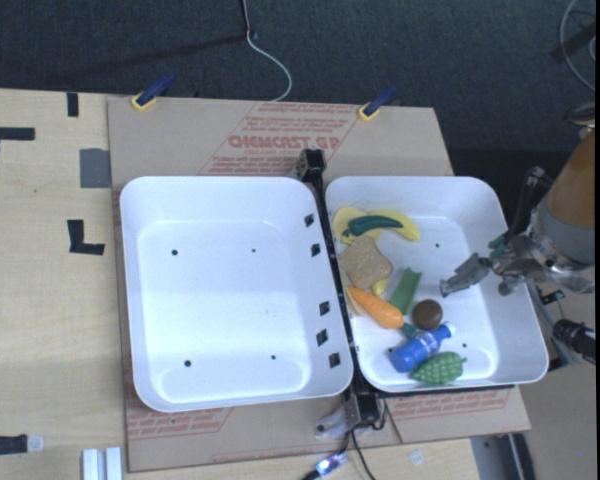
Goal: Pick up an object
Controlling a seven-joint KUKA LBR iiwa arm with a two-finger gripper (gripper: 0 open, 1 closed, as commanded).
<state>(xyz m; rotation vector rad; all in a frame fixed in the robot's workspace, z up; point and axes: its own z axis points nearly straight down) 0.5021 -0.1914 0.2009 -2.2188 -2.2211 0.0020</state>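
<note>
The right bin (480,203) holds several small items along its left side. A yellow banana (407,231) lies at the top with a dark green chili (372,224) on it. Below them are a slice of bread (366,264), a green block (404,289), an orange carrot (377,308), a brown ball (428,314), a blue bottle (419,348) and a bumpy green fruit (439,369). My gripper (483,280) hangs over the bin's right half, right of the brown ball. It is open, with nothing between its fingers (462,277).
The left bin (140,268) sits beside the right one, joined by a black hinge strip (325,268). Both rest on a cardboard sheet (270,138) on the wooden bench. A white cable (265,53) runs in from the top.
</note>
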